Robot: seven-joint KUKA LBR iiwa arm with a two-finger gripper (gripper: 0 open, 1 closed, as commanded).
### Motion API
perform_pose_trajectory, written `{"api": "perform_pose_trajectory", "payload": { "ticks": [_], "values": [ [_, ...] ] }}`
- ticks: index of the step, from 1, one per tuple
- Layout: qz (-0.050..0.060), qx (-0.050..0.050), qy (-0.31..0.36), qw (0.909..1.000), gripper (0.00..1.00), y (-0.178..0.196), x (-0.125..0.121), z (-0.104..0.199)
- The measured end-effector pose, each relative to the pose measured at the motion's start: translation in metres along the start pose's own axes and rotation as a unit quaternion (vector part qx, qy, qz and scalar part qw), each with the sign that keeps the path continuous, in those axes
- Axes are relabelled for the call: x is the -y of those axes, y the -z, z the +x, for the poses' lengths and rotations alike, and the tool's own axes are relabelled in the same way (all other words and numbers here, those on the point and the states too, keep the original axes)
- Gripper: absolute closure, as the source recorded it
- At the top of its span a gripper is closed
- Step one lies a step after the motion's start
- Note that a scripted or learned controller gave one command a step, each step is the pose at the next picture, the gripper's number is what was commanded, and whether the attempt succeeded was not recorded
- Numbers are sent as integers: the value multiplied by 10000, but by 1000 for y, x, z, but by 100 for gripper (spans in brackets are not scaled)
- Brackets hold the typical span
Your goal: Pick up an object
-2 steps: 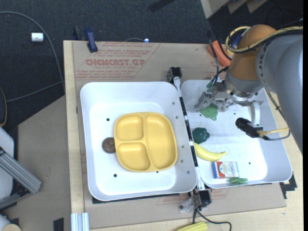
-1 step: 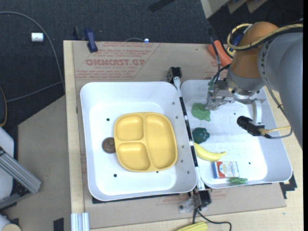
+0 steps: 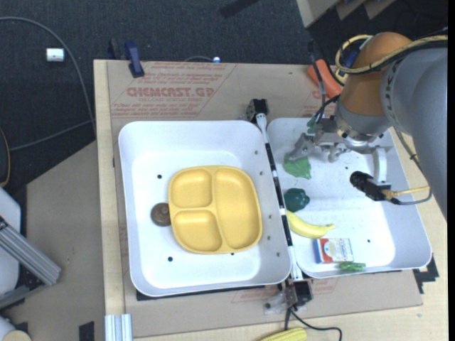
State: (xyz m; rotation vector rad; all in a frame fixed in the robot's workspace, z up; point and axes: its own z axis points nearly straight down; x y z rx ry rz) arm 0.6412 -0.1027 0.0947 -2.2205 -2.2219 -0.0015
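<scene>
While the grey arm (image 3: 419, 84) with its orange band (image 3: 370, 77) reaches in from the right over the far part of the right bin (image 3: 398, 251), its gripper (image 3: 307, 150) hangs low above the bin's far-left corner, and whether the tool is open or closed cannot be told from this slanted view. Just beside the tool, on its near side, lies a light green leafy piece (image 3: 298, 167), close to the divider between the two bins; contact between tool and piece cannot be made out. Nearer along the same left wall sits a dark green rounded object (image 3: 296, 199), and just near of that a yellow banana (image 3: 308, 226) lies with its stem pointing right. Nearer still and a little right is a small red, white and blue carton (image 3: 334, 249), with a small green scrap (image 3: 351, 266) touching or almost touching its near edge. The left bin (image 3: 142, 155) holds a yellow divided plate (image 3: 215, 209) (three compartments, sitting roughly in the middle), and a small brown round object (image 3: 161, 214) peeks out at the plate's left edge. Both bins rest on a cardboard sheet (image 3: 170, 91) printed with red lettering.
</scene>
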Motion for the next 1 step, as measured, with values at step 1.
{"api": "perform_pose_trajectory", "payload": {
  "ticks": [1],
  "values": [
    [12,6,-9,10000,0,31,56,-89]
  ]
}}
